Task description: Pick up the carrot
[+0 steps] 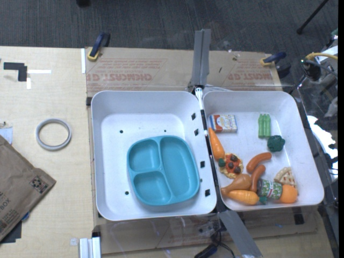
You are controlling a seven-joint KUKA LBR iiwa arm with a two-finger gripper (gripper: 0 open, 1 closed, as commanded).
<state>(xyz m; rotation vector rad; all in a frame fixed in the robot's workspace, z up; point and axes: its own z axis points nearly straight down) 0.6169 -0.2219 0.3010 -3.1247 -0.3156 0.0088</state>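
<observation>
the end effector's state cannot be told. the carrot (216,143) lies in the right bin (301,123), along its left wall, just beside the pizza slice (233,165), below the small box (223,123). a descent from above is advised, with closure across the narrow body, clear of wall and pizza slice.

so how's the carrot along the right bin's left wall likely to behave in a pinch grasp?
The carrot looks like moulded plastic, so probably stiff and light. Its tapered, rounded body may roll or slip out of the grip. It lies close to the right bin's left wall, with the pizza slice near its lower end, leaving little finger clearance.
</observation>
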